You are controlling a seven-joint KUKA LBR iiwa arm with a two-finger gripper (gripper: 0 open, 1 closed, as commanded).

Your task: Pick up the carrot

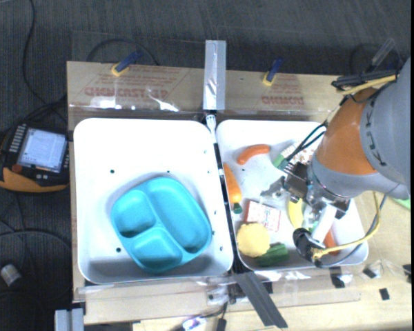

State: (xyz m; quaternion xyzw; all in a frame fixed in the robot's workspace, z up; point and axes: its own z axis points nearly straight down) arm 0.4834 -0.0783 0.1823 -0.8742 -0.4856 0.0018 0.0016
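One carrot [231, 185], two bins [90, 185]

Even overhead light, washed-out white bins [90, 185], soft, slightly blurred detail.

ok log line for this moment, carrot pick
arm: over right bin | carrot: at bin's left wall, not held | left bin: blue tray

place: robotics lab | evidence: industrial arm [372, 143], 2 white bins [96, 185], teach pendant [34, 156], loose cables [14, 5]
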